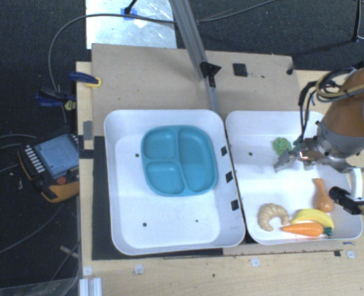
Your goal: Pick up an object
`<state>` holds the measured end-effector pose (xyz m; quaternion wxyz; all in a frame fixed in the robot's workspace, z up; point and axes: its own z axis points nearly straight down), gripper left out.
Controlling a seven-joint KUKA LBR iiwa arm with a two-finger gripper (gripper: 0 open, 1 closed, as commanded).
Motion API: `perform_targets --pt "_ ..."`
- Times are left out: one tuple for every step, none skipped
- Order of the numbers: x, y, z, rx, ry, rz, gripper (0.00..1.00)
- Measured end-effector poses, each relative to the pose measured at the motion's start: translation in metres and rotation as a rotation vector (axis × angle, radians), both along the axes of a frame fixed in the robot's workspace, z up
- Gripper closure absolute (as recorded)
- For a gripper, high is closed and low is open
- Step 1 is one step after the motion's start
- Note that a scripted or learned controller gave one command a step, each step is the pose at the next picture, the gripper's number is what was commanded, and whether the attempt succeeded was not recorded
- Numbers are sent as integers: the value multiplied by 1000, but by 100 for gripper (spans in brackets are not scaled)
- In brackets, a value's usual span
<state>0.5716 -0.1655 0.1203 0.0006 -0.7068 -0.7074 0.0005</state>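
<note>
The right bin holds a green broccoli piece near its middle. Along its front edge lie a tan croissant, a yellow banana and an orange carrot, with a brown drumstick to the right. My gripper hangs low over the right bin, just in front of and right of the broccoli. I see nothing held in it. The wrist hides the bin floor behind it.
The left bin bears a blue divided plate. A grey pole slants over the bench's back edge. The arm's orange and grey body covers the right bin's far right corner.
</note>
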Motion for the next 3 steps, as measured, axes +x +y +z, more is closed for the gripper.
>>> perform_targets --pt "1 0 14 -2 -6 0 100" --pt "9 6 74 -2 -9 5 100" --pt "10 6 84 -1 -5 4 100"
